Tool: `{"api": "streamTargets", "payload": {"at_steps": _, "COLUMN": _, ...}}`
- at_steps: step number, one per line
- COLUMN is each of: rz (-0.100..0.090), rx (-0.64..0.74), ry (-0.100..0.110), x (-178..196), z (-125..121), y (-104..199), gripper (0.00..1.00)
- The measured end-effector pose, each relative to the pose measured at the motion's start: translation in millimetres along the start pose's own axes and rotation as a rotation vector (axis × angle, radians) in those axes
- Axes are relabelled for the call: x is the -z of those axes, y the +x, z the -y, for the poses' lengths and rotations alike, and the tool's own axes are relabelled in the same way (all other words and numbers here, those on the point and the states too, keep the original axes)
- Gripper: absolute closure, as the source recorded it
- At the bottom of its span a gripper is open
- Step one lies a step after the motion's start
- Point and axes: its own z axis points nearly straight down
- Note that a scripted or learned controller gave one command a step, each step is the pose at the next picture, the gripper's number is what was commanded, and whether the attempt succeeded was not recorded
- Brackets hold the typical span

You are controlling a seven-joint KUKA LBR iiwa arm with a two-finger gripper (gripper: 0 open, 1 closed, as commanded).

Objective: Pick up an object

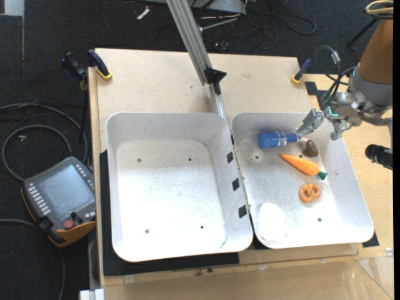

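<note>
Your gripper (325, 122) hovers with fingers apart and nothing between them at two o'clock in the right bin (356, 195), likely lining up on the blue bottle (275, 140) just beside it.

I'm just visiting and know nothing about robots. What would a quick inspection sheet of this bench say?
Surface: wooden bench bearing a left bin and a right bin, side by side.
Job's things: in the right bin, a blue bottle, a brown lump, an orange carrot, a pretzel and a white object.
Clutter: nothing seen.
Grippers: the gripper hangs over the right bin's far edge, nothing visibly between its fingers.
Cables: black cables on the floor beyond the bench.
Surroundings: control pendant at left, clamps on the bench corners.
</note>
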Motion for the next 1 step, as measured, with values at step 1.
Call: {"api": "streamTargets", "payload": {"at_steps": 1, "rz": 0.000, "rx": -0.002, "ry": 0.004, "x": -49.0, "z": 8.5, "y": 5.4, "gripper": 0.00}}
